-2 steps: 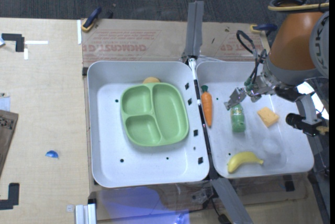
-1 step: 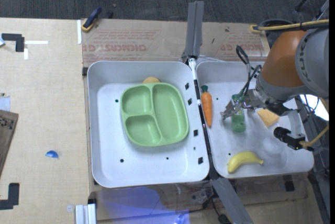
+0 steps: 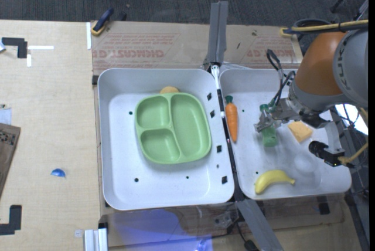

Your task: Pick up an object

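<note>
The claw (image 3: 266,121) sits low in the right bin (image 3: 246,153), right of frame centre, directly over a small green object (image 3: 269,138); I cannot tell its state. This looks like the grasp step, so next comes a firm pinch and straight lift, clear of the carrot (image 3: 232,120) to its left and the cheese wedge (image 3: 300,131) to its right.

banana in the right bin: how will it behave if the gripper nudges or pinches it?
The banana lies on its curved side on the smooth floor of the right bin, so a nudge would probably spin or slide it rather than roll it. It looks glossy and moulded, likely stiff, light and somewhat slippery. Its tapered ends may slip from a pinch; mid-body seems safer.
</note>
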`<state>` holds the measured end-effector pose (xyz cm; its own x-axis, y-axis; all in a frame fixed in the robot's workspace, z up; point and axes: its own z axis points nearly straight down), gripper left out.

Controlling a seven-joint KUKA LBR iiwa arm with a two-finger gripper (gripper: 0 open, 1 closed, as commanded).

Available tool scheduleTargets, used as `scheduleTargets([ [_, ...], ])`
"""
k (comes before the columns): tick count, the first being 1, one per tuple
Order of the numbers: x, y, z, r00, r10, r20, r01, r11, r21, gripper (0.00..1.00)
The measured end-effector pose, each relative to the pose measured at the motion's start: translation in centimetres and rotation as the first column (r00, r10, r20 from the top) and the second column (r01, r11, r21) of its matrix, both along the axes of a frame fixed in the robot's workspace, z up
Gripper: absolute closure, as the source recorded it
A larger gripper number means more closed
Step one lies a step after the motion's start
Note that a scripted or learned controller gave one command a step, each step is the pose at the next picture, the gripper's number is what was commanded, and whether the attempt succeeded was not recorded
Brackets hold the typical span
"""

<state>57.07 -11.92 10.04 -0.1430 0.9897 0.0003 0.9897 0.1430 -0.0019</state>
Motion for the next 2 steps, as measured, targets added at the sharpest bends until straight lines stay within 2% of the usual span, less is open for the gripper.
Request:
scheduleTargets([
  [1,2.4,5.2,18.0,0.999,-0.043,0.001,0.043,0.999,-0.002,1.00],
  [2,-0.7,3.3,16.7,0.987,0.163,-0.001,-0.163,0.987,-0.001,1.00],
])
